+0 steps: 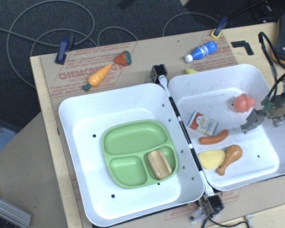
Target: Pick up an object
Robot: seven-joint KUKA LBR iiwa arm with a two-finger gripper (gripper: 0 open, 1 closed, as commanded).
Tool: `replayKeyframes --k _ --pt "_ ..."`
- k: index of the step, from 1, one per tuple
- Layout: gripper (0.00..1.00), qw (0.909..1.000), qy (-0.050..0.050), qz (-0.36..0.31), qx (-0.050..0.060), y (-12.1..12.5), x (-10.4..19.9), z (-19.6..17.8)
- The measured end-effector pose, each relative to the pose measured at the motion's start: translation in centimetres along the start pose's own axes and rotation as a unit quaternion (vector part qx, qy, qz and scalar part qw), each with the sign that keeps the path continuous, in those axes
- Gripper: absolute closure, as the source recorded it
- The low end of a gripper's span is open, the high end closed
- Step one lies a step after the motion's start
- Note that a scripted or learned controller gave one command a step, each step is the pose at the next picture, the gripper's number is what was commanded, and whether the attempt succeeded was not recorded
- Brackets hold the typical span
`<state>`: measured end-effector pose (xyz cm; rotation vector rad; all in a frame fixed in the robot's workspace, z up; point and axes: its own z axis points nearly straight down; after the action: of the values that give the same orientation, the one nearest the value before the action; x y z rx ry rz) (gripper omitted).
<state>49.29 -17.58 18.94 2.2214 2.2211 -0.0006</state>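
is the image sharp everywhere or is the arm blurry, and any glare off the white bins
In the camera view the food items, such as the sausage and the drumstick, look fairly sharp; the gripper and the arm behind it are softer, slightly smeared. The left bin and right bin are bright but keep detail, with no harsh glare; shadows are soft.

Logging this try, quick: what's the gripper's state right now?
Gripper: over the right bin, nothing between its fingers; open or shut cannot be told.
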Motion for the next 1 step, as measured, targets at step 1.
replayKeyframes --k 1 --pt "0.0 1.0 0.001 0.0 0.001 -1.42 4.28 10.03"
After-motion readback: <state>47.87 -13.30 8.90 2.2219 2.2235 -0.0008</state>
